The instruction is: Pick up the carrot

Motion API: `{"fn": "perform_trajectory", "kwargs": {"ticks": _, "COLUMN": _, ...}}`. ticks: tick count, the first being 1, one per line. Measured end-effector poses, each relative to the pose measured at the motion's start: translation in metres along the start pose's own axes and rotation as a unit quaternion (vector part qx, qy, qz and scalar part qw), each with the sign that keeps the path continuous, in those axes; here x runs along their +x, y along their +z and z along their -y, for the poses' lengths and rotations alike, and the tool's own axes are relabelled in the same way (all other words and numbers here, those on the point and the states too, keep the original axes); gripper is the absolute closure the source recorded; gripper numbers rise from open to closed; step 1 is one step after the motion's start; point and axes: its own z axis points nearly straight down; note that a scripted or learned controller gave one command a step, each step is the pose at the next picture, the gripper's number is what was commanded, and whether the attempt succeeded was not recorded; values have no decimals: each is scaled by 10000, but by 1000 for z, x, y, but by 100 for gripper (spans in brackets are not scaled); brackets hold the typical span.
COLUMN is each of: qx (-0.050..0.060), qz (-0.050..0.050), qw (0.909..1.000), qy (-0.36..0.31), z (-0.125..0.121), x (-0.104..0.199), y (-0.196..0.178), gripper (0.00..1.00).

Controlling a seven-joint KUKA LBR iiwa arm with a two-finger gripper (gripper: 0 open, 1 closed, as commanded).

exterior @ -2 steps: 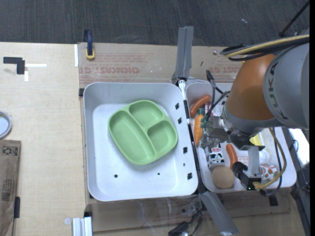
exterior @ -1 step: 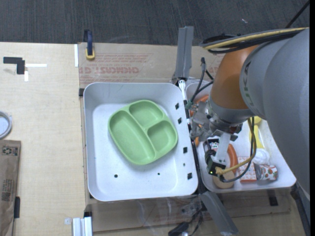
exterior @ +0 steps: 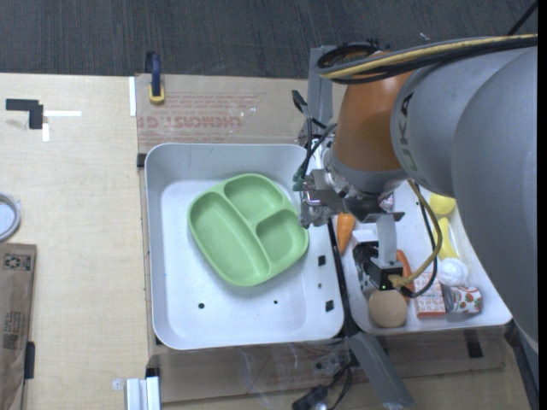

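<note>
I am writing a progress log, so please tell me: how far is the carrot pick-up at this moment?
Done: the arm has reached the right bin, with its end effector directly over the carrot. In hand: the approach or grasp; the wrist hides whether the carrot is gripped. Left: a confirmed grip and lift, since the carrot sits low by the bin's left wall.

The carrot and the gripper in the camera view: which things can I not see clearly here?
- Carrot: an orange tip shows in the right bin; the arm's wrist covers the rest.
- Gripper: the wrist hides the fingertips, so grip on the carrot cannot be judged.
- Yellow item: mostly hidden by the arm; its kind is unclear.
- Small packet: print too small to read.
- Green divided plate in the left bin: fully visible.
</note>
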Motion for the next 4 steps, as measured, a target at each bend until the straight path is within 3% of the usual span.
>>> {"fn": "perform_trajectory", "kwargs": {"ticks": 1, "qx": -13, "qz": 5, "qw": 9937, "qy": -1118, "z": -29, "x": 19, "y": -126, "gripper": 100}}
{"fn": "perform_trajectory", "kwargs": {"ticks": 2, "qx": -5, "qz": 2, "qw": 9558, "qy": -2941, "z": 7, "x": 18, "y": -111, "gripper": 100}}
{"fn": "perform_trajectory", "kwargs": {"ticks": 3, "qx": -19, "qz": 6, "qw": 8963, "qy": -4435, "z": -25, "x": -26, "y": -92, "gripper": 100}}
{"fn": "perform_trajectory", "kwargs": {"ticks": 4, "qx": -20, "qz": 1, "qw": 7703, "qy": -6376, "z": 11, "x": 26, "y": -34, "gripper": 100}}
